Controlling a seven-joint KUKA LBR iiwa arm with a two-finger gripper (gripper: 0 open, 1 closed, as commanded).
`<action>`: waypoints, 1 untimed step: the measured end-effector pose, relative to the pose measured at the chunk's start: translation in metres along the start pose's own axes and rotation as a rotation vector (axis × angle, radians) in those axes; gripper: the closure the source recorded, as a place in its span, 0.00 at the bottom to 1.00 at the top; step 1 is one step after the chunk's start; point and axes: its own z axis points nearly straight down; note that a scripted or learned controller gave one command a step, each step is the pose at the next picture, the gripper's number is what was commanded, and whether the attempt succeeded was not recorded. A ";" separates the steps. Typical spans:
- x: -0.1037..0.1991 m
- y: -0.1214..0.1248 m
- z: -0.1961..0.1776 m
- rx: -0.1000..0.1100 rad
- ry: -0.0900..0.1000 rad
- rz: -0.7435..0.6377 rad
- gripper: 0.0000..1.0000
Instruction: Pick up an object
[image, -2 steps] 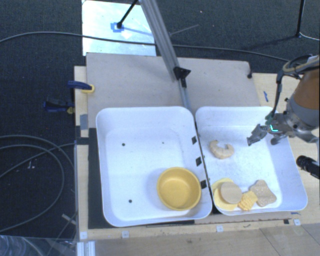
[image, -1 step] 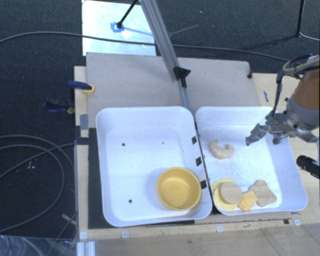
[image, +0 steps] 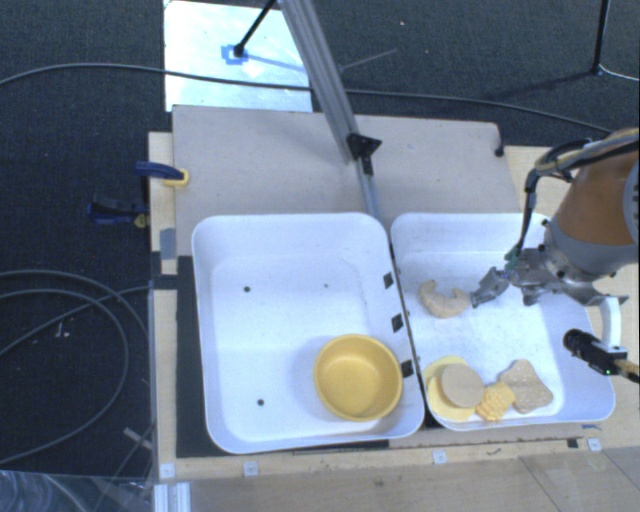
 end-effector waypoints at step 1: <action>-0.006 -0.002 0.043 0.001 0.000 0.002 0.00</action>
